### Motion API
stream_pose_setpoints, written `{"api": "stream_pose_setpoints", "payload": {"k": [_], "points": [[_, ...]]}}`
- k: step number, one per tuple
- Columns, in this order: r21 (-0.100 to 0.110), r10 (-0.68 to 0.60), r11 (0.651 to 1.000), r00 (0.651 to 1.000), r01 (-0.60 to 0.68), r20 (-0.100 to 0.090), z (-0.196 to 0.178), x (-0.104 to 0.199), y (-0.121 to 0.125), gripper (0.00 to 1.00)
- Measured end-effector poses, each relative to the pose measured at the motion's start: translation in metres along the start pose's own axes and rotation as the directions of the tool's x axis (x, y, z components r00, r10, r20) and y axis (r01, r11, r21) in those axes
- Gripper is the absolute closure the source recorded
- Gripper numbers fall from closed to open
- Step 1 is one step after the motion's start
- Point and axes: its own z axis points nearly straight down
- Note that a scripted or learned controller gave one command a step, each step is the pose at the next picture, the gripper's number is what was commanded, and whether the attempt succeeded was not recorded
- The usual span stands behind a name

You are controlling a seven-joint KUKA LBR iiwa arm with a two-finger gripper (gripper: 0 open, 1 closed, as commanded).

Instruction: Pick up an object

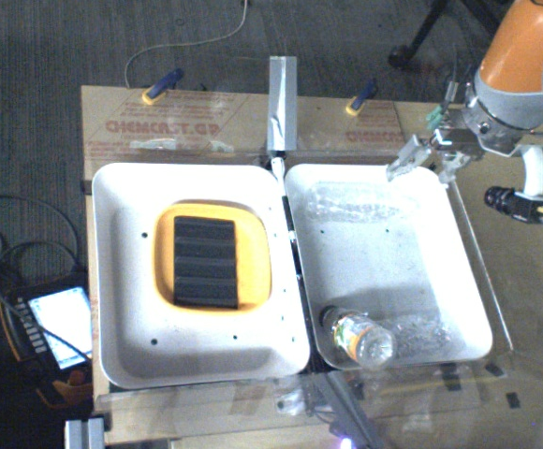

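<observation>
A clear plastic bottle (362,337) with an orange label lies on its side in the near left corner of the right bin (459,251). A yellow block with a black ribbed top (212,259) rests in the middle of the left bin (122,251). My gripper (427,160) hangs over the far right corner of the right bin, open, with nothing between its fingers. It is well away from the bottle, which lies toward the bin's near side.
A metal divider strip (282,110) stands at the back between the bins. Two blue and yellow clamps (162,85) (361,96) hold the cardboard backing. A tablet (58,318) and cables lie on the floor at left.
</observation>
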Motion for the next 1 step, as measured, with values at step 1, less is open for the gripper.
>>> {"api": "stream_pose_setpoints", "payload": {"k": [1], "points": [[0.001,-0.069,0.998,0.998,0.069,0.001,0.0523,-0.0350,-0.0772,0.00]]}}
